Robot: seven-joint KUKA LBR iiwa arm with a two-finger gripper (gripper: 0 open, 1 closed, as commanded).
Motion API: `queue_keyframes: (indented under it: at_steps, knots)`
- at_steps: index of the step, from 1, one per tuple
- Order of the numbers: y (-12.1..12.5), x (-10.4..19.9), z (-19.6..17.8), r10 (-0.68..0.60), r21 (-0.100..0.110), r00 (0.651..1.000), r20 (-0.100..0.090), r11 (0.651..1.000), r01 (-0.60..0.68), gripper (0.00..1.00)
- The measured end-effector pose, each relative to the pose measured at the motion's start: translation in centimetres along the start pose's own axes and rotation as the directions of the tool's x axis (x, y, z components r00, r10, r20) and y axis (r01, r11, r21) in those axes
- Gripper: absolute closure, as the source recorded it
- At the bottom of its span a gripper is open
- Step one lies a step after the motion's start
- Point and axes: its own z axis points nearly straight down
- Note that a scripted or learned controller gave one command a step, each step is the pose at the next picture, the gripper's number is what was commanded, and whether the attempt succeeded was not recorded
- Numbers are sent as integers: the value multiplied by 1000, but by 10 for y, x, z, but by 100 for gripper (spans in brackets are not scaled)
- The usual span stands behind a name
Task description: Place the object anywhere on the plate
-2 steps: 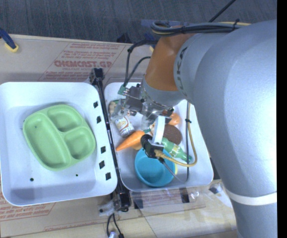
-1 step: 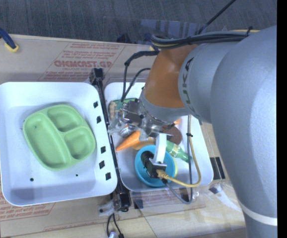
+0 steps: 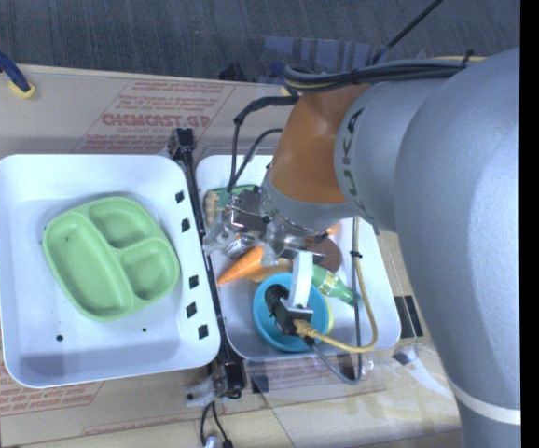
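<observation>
A light green plate with three compartments lies in the left white bin. My gripper hangs low over the left part of the right bin, under the arm's orange band. Just below it lies an orange carrot-shaped toy. The arm hides much of that bin.
In the right bin a blue bowl sits near the front, with a green toy and a brown piece beside it. A yellow cable loops over the bin's front. A black divider runs between the two bins.
</observation>
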Motion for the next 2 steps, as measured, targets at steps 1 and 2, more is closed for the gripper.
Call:
queue_keyframes:
  at_steps: [1,2]
  knots:
    - [0,0,0,0,0,1000,0,1000,0,0]
    - [0,0,0,0,0,1000,0,1000,0,0]
